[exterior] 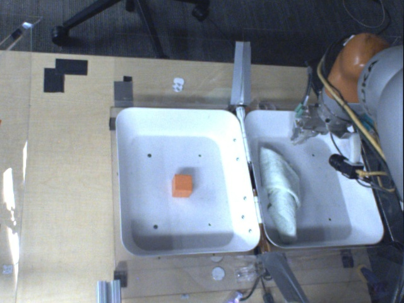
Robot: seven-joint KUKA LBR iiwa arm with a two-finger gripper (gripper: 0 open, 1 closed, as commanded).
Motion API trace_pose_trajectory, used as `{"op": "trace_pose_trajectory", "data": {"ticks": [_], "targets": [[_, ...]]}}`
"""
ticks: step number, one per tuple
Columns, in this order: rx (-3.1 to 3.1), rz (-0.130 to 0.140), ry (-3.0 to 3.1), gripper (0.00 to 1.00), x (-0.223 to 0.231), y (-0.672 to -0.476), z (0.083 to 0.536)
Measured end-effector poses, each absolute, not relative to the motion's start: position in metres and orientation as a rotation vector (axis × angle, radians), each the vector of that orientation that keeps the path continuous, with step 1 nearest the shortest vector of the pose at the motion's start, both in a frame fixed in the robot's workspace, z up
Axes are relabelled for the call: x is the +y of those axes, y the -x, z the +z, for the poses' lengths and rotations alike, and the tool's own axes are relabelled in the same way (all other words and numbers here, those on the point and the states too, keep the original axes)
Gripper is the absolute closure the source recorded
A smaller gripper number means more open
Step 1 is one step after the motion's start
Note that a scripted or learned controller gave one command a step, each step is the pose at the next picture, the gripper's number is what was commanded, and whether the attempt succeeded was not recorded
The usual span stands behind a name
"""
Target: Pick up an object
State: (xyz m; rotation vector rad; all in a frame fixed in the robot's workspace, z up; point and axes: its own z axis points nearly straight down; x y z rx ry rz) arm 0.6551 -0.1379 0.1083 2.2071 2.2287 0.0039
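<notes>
In the right-hand bin [353, 229], along its left wall, lies a pale rolled cloth [279, 191], a soft bundle running from the bin's upper middle down toward its lower left corner. In the middle of the left-hand bin [136, 169] sits a small orange cube [182, 185], alone and well apart from every wall. Either object would satisfy the task. The gripper [305, 126] hangs at the upper edge of the right-hand bin, toward the upper right of the frame, with the grey arm [385, 87] and its orange band [348, 62] behind it and dark cables looping past. Whether the fingers are spread or pressed together cannot be told: they are small and blurred against the white bin.

Relative to the gripper, the cloth lies near, below and slightly to the left in the frame, with bare bin floor between; nothing is seen between the fingers. The cube lies far to the left, across the divider [249, 169] where the two bins meet.

Likely hazards, as a judgement: the cloth rests against the bin wall, so a descent there may strike the rim or catch only a loose fold that slips free on lifting. A grasp aimed at the bare floor beside the roll would close on nothing. Reaching for the cube demands clearing the divider above the worktop [63, 169].
</notes>
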Motion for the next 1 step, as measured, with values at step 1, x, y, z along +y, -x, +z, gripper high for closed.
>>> {"op": "trace_pose_trajectory", "data": {"ticks": [1], "targets": [[1.875,0.001,-2.518,1.00,-0.1564,-0.6691,0.1948]]}}
